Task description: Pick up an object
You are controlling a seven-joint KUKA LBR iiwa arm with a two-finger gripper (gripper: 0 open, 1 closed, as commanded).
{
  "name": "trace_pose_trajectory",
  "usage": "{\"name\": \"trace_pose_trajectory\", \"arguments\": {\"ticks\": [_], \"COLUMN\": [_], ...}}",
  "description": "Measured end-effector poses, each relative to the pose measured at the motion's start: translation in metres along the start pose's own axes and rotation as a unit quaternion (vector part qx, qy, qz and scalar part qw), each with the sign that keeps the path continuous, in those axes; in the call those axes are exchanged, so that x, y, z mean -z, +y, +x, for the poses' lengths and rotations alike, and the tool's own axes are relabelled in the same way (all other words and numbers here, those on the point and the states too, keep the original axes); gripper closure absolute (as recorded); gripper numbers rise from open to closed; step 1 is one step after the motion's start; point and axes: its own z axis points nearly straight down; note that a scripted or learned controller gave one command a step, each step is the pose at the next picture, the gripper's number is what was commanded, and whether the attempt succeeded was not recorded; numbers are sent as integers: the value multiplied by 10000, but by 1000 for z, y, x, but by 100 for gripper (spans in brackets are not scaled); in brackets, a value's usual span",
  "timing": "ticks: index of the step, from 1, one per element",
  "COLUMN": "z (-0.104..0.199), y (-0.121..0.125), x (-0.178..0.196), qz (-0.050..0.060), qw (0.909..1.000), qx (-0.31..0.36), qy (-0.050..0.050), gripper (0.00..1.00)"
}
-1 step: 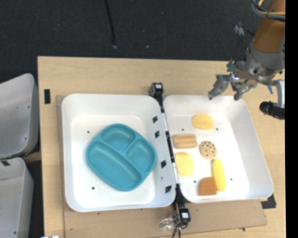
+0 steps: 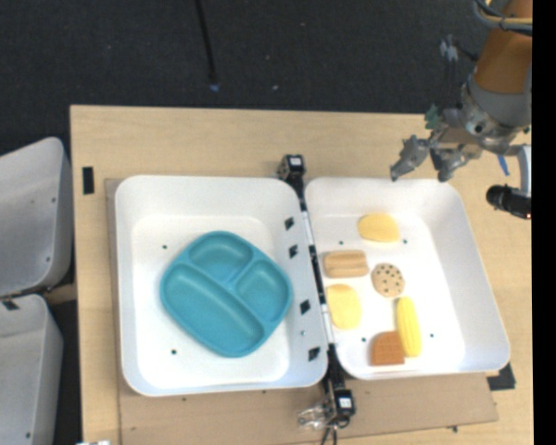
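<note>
Gripper: two-finger gripper (image 2: 429,160) on the grey arm with orange band (image 2: 503,58), poised over the far right corner of the bench, just beyond the far rim of the right-hand shallow white bin (image 2: 477,248). Fingers spread apart, nothing between them.

Right bin contents, far to near:
- pale yellow rounded food piece (image 2: 378,227), far centre; nearest item to the gripper, lying nearward and slightly left of the fingers, long axis running left-right.
- tan oblong bread-like piece (image 2: 345,264), left side, long axis left-right.
- round speckled cookie (image 2: 387,279), centre, just right of the bread-like piece.
- yellow lumpy piece (image 2: 343,305), left, near of the bread-like piece.
- yellow corn cob (image 2: 408,326), long axis running far-near, touching or just beside the orange-brown block.
- orange-brown block (image 2: 386,349), near edge.

Left bin: shallow white bin (image 2: 139,211) bearing a teal compartmented plastic tray (image 2: 224,292), well apart from the gripper.

Assessment: no item yet grasped. Any pick calls for travel nearward and left from the present pose, then descent; the pale yellow rounded piece demands the shortest reach.
</note>
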Motion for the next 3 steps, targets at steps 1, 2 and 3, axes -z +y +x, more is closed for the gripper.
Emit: {"name": "trace_pose_trajectory", "arguments": {"ticks": [1,2,3], "z": [2,0,-1], "y": [-1,-12,-12], "x": [-62,-115,-155], "qz": [15,21,8], "qw": [10000,10000,10000], "qx": [4,-10,-13], "qy": [-4,-3,-6], "gripper": [0,0,0]}}
